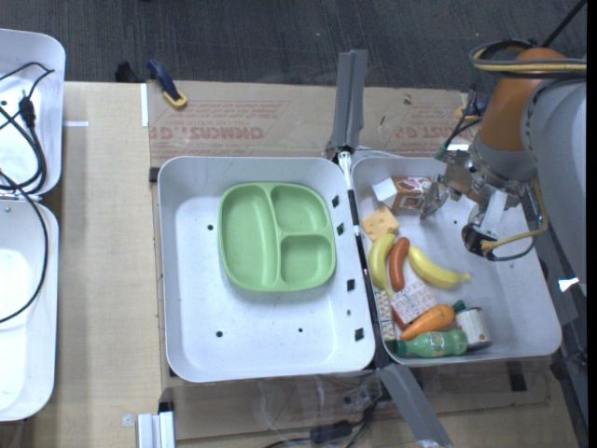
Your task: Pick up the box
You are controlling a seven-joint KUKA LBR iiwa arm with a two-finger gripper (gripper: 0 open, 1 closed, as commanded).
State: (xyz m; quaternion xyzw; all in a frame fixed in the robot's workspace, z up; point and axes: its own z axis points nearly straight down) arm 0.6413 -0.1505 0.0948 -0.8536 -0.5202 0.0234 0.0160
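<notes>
A small brown and white box (405, 193) lies at the back of the right bin (522, 297), close to its far left corner. My gripper (435, 200) hangs low just to the right of this box, close to it or touching it; nothing is seen held in it. A second, flat box with a pink and white pattern (410, 301) lies nearer the front of the same bin, among the toy food.
The right bin also holds a cheese wedge (380, 224), two bananas (435, 267), a sausage (399, 261), a carrot (427, 321), a green bottle (431, 345) and a can (473, 326). A green divided plate (277, 235) lies in the left bin (187, 278).
</notes>
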